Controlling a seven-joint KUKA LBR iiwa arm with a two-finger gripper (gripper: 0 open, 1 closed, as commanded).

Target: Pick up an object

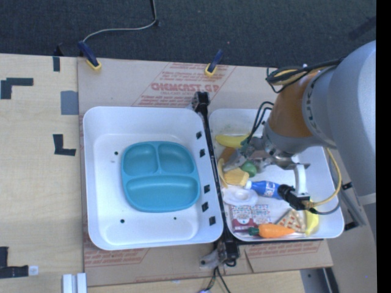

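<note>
Two white bins point(98, 163): one blue divided plate point(161, 176) left; right, one carrot point(275, 230), two bananas point(231, 141); tool point(252, 157) grip unclear.

Glossy plastic bins point(98, 163), blue tray point(160, 176)

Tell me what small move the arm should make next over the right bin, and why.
Probably a short, straight descent. The gripper sits low in the right bin among crowded toy food, beside a yellow block and near a banana. No item shows between its fingers, so the pick looks not yet made.
</note>
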